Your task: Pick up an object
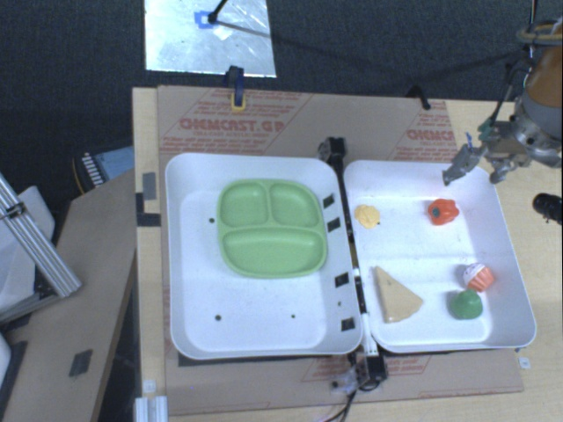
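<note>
My gripper [480,167] hangs over the back right corner of the right bin [413,236], its two fingers spread apart with nothing between them. Just below it in the bin lies a red pepper-like toy [443,211]. A small yellow piece [367,215] sits near the bin's left wall. A tan wedge [397,295] lies toward the front. At the front right are an orange and white ball-like toy [478,276] and a green round toy [465,305].
The left bin [193,315] holds a green divided plate [271,229]. A black clip divider [343,236] runs between the bins. Cardboard [290,117] lies under both bins. A metal frame [31,244] stands at the far left.
</note>
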Tool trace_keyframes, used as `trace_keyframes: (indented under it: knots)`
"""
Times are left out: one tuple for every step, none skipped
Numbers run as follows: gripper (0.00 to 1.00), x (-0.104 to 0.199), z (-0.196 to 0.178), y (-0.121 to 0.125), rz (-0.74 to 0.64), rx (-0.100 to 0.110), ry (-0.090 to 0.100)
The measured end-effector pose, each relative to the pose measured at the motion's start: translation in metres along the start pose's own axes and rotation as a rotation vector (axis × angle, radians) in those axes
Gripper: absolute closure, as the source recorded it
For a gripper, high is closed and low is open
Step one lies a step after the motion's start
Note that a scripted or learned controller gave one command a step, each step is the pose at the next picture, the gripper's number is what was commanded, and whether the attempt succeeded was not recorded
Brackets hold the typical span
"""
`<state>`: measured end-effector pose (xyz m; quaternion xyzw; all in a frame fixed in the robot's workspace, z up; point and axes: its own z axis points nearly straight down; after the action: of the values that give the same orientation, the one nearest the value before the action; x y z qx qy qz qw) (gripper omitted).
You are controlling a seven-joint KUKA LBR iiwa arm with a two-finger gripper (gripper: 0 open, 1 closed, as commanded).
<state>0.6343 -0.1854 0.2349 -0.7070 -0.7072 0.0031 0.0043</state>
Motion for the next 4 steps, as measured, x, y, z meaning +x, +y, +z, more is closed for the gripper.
trace_keyframes:
  knots:
    - [0.0, 0.001, -0.008, 0.002, -0.003, -0.012, -0.002]
    - [0.0, 0.008, 0.052, 0.003, -0.005, -0.009, -0.002]
    - [0.0, 0.004, 0.093, 0.005, -0.002, -0.013, -0.003]
    - [0.0, 0.004, 0.143, 0.007, -0.003, -0.013, -0.003]
